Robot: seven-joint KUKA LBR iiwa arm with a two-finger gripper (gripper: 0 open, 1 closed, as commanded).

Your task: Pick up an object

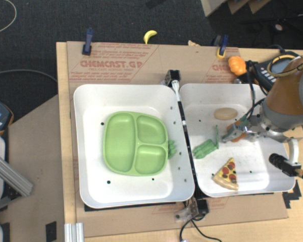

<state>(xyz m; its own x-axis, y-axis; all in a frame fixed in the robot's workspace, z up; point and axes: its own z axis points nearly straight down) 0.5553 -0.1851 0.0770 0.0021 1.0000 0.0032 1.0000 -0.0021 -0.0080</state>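
Tool over the right bin

I see my tool (231,133) just beside the green piece (206,148), which lies diagonally; grip state unclear. Pizza slice (226,174) sits nearby, tan disc (225,114) behind.

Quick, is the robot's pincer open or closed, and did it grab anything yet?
Pincer: low in the right bin, near the green toy and the tan disc; open or closed cannot be told, and nothing shows between its fingers.

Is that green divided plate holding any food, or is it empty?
Empty. The green plate lies flat in the left bin, and all three compartments show bare green.
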